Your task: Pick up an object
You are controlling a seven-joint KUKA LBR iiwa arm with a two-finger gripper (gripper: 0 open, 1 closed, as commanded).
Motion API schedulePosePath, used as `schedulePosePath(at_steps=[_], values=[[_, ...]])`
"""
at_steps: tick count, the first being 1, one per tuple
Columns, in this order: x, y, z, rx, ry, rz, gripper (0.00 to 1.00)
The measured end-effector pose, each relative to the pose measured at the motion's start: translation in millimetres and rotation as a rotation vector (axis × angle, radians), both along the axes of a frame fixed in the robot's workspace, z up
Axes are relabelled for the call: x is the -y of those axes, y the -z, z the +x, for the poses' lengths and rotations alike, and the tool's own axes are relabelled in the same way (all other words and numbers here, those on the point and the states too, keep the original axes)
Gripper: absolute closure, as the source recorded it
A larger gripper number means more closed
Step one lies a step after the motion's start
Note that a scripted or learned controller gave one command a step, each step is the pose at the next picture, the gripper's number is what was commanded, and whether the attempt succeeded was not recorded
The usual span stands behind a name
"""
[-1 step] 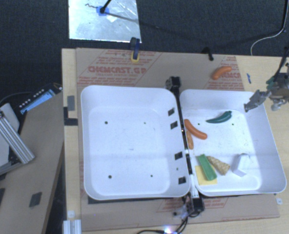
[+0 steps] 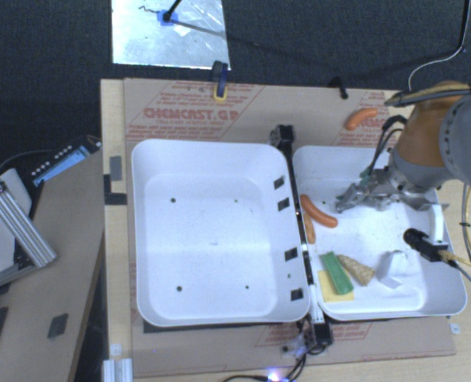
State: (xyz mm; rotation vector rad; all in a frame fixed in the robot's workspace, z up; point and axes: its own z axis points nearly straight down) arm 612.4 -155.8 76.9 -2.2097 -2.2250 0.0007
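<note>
The gripper (image 2: 348,198) is hanging over the right bin (image 2: 442,297), and I cannot tell how it is set. Objects are lying near it: an orange sausage (image 2: 319,212), a green block (image 2: 336,272) on a yellow sponge (image 2: 332,286), and a cone (image 2: 356,268).

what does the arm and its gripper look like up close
The arm is grey and rounded, with a broad orange band above the wrist. Thin cables run along the band down toward the gripper, a small grey metal piece that narrows to slim jaws. A black cable loops away above the arm.
</note>
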Motion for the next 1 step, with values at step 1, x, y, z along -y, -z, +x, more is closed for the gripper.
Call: schedulePosePath(at_steps=[1], values=[[-47.5, -7.7, 38.9, -0.005, 0.002, -0.003, 0.0]])
